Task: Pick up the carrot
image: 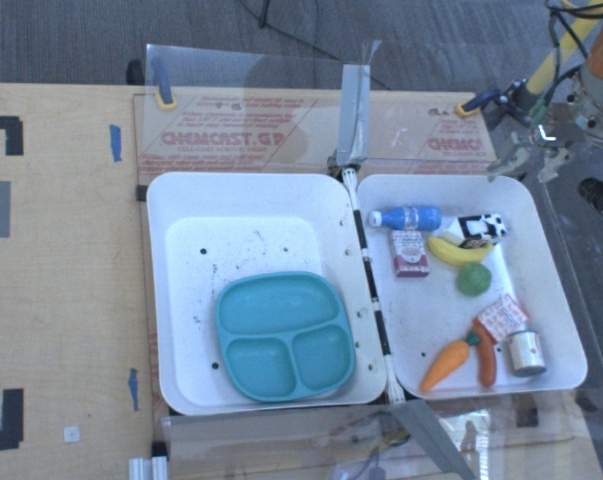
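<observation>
Orange carrot in right bin, near front edge, just left of red sausage-like item. Long axis diagonal, green top up-right. Tool beyond bin's far right corner, well apart from carrot; opening state unreadable, nothing seen held.

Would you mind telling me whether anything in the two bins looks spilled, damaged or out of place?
Nothing looks spilled or broken. The blue bottle and the metal can lie on their sides in the right bin, and the left bin's floor shows dark specks and scuffs.
</observation>
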Controlling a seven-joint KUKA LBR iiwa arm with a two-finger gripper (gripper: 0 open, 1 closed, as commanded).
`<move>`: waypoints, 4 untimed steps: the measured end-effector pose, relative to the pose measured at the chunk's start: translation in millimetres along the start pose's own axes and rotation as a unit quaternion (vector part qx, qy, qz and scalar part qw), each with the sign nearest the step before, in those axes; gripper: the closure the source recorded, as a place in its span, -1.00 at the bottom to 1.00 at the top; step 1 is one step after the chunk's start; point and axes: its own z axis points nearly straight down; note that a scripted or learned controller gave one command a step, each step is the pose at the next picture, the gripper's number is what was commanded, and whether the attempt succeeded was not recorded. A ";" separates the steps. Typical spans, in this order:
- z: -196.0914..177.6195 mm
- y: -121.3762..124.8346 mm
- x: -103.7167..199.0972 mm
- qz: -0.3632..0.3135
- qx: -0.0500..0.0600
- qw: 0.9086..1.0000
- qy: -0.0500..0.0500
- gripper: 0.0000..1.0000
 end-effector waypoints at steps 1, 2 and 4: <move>23.6 -74.3 67.6 -0.141 0.000 0.990 0.000 -1.00; -47.8 -54.7 70.0 -0.218 -0.002 0.976 -0.001 -1.00; 152.8 -179.7 104.7 -0.214 -0.008 0.977 -0.003 -1.00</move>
